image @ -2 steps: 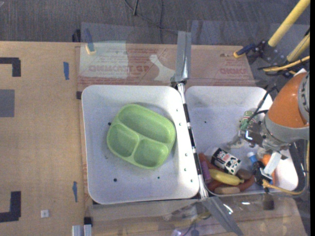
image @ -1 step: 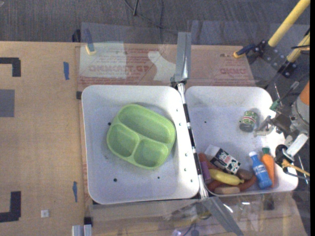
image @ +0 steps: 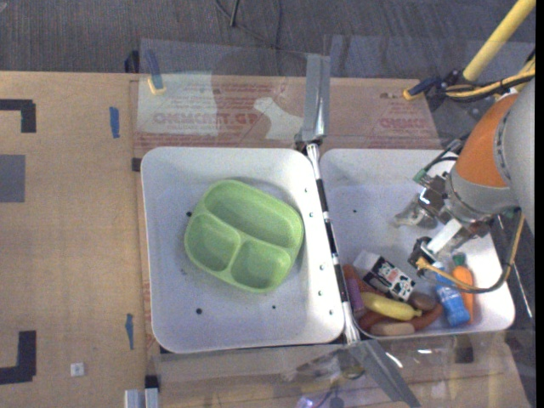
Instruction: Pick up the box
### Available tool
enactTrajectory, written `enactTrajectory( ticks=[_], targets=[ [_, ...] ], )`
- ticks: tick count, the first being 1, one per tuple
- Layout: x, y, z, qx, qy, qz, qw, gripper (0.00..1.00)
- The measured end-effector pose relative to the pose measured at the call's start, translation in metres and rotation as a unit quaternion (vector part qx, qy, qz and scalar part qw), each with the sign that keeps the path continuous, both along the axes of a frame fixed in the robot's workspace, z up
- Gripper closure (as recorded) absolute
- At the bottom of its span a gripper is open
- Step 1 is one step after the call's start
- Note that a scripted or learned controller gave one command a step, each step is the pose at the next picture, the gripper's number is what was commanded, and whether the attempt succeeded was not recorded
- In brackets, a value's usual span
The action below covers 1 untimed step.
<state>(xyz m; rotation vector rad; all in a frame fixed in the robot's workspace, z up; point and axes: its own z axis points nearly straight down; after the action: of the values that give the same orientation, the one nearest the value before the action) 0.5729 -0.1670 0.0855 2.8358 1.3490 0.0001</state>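
The box (image: pixel 387 275) is small, black and white with a printed face, and lies tilted on the floor of the right bin (image: pixel 365 185) near its front left. My gripper (image: pixel 416 235) hangs over the same bin, up and to the right of the box and apart from it. Its two fingers (image: pixel 407 217) stand open, with bare bin floor between them. The grey arm with its orange band (image: pixel 480 155) reaches in from the right.
Just in front of the box lie a banana (image: pixel 392 308), reddish sausages (image: pixel 358 297), a blue bottle (image: pixel 453 305) and an orange carrot (image: pixel 463 277). A green divided plate (image: pixel 244 236) sits in the left bin (image: pixel 170 296). A metal divider (image: pixel 325 228) separates the bins.
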Motion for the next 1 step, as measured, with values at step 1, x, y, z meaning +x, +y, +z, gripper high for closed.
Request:
enactTrajectory(
  ticks=[1],
  targets=[
    [-0.0159,-0.0374,0.13,0.0005,0.001,-0.162,0.9868,0.0]
  ],
)
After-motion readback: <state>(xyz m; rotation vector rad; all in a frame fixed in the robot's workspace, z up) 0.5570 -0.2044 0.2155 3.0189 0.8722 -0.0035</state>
